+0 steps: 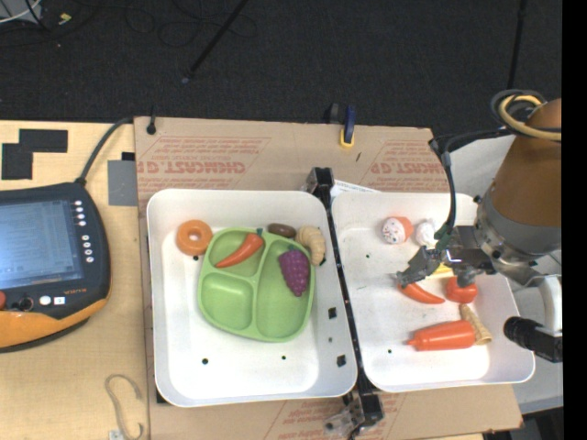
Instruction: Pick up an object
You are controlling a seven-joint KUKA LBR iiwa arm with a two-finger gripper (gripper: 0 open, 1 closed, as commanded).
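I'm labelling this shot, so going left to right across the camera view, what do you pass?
Tablet → donut → green plate → grapes → pink ball → carrot → arm

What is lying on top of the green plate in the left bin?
On the green plate lie an orange-red pepper in one compartment and a purple grape bunch in another. The nearest compartment looks bare. What is underneath the plate is covered.
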